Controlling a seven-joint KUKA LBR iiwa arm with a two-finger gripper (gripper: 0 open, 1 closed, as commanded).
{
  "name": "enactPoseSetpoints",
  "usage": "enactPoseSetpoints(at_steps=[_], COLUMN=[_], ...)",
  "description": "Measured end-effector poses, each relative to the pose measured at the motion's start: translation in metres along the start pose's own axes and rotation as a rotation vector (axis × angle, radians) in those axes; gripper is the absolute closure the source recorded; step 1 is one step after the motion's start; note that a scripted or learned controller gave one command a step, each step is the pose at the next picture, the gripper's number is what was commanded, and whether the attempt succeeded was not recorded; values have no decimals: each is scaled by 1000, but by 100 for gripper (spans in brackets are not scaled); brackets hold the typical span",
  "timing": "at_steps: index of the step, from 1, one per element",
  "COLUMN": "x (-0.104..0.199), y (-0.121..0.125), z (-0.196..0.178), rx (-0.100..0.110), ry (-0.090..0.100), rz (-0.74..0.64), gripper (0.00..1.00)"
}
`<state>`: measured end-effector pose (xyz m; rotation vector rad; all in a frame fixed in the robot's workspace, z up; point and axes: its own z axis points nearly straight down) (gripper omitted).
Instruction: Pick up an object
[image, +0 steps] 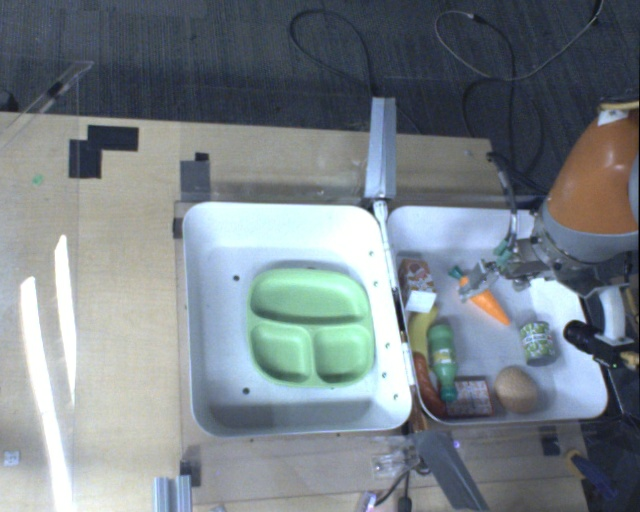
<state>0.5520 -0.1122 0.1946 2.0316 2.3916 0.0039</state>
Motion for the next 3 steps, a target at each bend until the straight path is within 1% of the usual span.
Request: enactPoseSetpoints(at_steps=[1,2,3], x=[-19,-17,20], y=[69,72,111], z=[107,95,8], rx=[-6,-13,-4], ry=[-2,-2,-1], rz=[-135,-135,-90], gripper=[0,100,100])
